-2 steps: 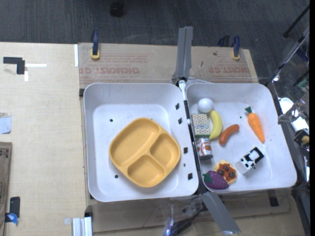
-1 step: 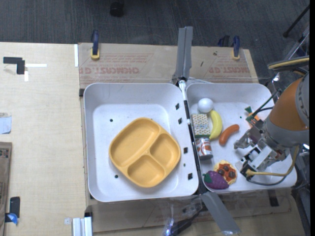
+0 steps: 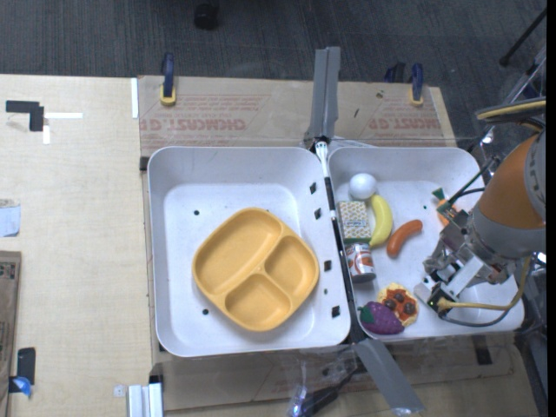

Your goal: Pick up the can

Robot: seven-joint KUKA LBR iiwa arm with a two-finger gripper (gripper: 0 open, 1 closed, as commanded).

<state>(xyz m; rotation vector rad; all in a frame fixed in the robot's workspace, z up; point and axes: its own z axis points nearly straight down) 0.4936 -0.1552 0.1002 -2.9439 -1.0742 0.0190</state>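
Note:
The can [image 3: 360,261] is small, with a red and white label and a silver top. It lies against the left wall of the right bin [image 3: 413,174], just below a patterned box [image 3: 354,219]. My gripper [image 3: 441,278] hangs over the right side of that bin, well to the right of the can and apart from it. Its fingers point down and left toward the bin floor. The arm's orange band [image 3: 514,196] shows above the wrist.
In the right bin lie a white ball [image 3: 362,184], a banana [image 3: 380,219], a sausage [image 3: 404,237], a pizza slice [image 3: 400,302] and purple grapes [image 3: 380,318]. The left bin [image 3: 174,233] holds a yellow divided plate [image 3: 254,270]. A yellow cable [image 3: 473,306] loops under the wrist.

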